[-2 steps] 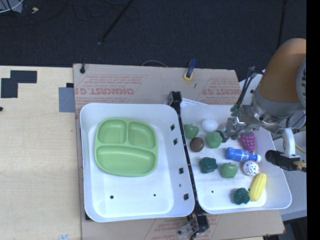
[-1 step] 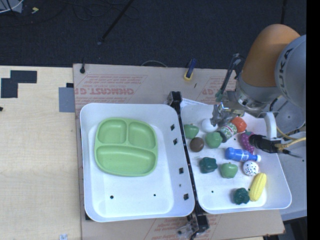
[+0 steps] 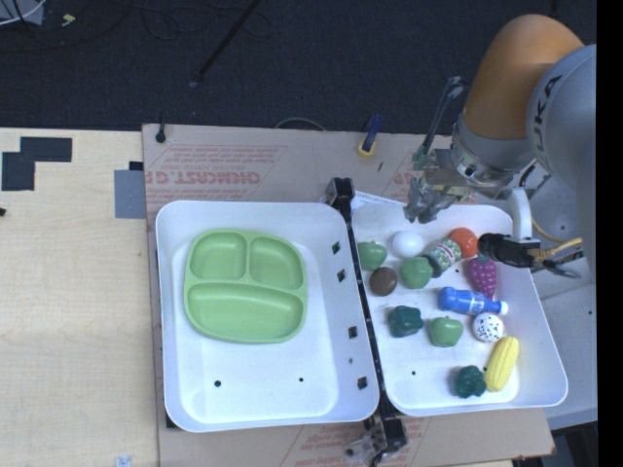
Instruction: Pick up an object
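One gripper hangs over the far edge of the right bin; I cannot tell how its jaws stand. Just below it lies a white egg, with a purple grape bunch off to its right, all untouched.

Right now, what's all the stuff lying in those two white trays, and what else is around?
white bins: 2, side by side on the bench
divided plate: 1, light green, in the left bin
white egg: 1, top of the right bin
brown ball: 1, right bin, near the divider
green rounded toys: 3, right bin, left half
dark green lumps: 2, middle and lower right bin
purple grapes: 1, right side of the right bin
blue bottle: 1, lying beside the grapes
corn: 1, yellow, lower right corner
spotted white ball: 1, above the corn
arm: 1, grey and orange
claw: 1, above the right bin's top edge, near the egg
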You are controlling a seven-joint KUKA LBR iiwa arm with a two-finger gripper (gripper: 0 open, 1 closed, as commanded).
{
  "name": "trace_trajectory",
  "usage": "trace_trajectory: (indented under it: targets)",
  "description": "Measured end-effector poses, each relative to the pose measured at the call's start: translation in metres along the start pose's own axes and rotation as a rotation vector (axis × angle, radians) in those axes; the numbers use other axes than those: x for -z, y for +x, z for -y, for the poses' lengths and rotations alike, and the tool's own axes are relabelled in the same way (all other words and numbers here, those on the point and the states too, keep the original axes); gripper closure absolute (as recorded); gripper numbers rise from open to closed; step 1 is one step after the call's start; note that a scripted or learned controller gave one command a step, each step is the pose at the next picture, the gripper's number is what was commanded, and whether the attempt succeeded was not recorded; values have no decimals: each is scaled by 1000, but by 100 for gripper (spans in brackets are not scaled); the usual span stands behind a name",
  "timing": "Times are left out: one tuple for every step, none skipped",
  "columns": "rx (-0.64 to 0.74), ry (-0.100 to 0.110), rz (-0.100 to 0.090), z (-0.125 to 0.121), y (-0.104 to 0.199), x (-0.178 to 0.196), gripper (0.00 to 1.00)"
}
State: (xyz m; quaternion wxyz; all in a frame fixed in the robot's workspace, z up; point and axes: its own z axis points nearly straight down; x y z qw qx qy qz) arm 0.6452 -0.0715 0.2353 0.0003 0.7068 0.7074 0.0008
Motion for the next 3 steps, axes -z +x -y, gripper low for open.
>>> trace_trajectory:
  targets:
    - [-2,6,1,17,-5,-14,100]
    - [-1,3,1,12,5,-15,100]
    - [0,2,1,6,6,-14,100]
